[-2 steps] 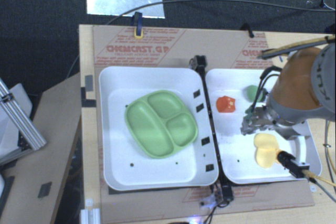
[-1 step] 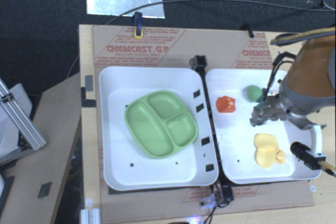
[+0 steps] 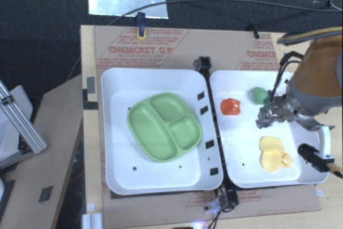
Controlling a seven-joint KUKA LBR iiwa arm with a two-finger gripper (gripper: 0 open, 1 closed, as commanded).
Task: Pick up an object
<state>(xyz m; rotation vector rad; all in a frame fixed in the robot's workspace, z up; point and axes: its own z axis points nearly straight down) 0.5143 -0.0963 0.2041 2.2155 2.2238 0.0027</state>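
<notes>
Currently tool (image 3: 266, 117) over right bin (image 3: 241, 139), between green ball (image 3: 259, 95), yellow toy (image 3: 272, 152); grip unreadable.

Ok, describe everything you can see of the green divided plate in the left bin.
The pale green, rounded-square plastic-looking divided plate has three compartments, one large and two smaller, parted by raised ridges. It lies flat, right way up, turned at a slant, near the middle of the left shallow white bin, resting on its floor. Nothing else touches it.

Two white bins, left bin (image 3: 120, 169) and right bin (image 3: 241, 166); one green divided plate (image 3: 163, 126); one red piece (image 3: 231, 106); one green ball (image 3: 259, 95); one yellow toy (image 3: 273, 153); three small things altogether.
</notes>
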